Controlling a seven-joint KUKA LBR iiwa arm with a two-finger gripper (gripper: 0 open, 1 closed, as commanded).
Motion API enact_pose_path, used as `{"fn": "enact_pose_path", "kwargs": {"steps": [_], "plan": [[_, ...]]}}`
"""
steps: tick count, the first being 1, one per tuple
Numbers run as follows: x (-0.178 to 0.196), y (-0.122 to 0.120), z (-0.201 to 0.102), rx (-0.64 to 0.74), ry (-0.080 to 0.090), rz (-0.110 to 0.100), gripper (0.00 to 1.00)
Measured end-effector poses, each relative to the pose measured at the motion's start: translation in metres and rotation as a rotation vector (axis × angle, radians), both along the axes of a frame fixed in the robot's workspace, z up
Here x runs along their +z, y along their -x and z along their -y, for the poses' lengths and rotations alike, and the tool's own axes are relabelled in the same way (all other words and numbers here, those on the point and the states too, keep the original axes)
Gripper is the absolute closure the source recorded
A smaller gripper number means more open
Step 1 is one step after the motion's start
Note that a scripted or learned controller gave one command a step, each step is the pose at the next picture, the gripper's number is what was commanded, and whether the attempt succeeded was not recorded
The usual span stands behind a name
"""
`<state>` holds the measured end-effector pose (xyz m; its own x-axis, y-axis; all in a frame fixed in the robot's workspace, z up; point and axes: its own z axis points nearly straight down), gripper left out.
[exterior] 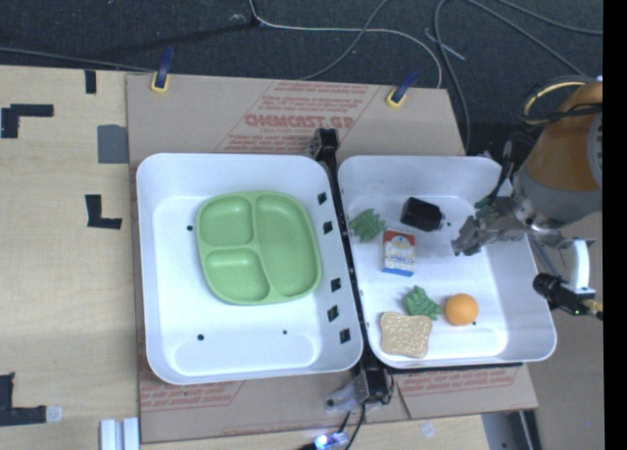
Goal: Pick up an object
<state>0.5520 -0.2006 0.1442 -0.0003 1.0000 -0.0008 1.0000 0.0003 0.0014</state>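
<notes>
Wooden bench [59, 272], cardboard sheet [294, 115], two bins [157, 178]

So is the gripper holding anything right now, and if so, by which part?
Nothing is held. The gripper hangs over the right bin, apart from the black object and the small carton, with nothing between its fingers.

Arm [566, 159] cut off at right edge; hand [470, 237] fingers' state unclear; carton [398, 252] label unreadable.
</notes>
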Motion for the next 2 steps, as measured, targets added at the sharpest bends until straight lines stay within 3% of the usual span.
{"fn": "enact_pose_path", "kwargs": {"steps": [2], "plan": [[0.091, 0.000, 0.003, 0.001, 0.001, 0.002, 1.00]]}}
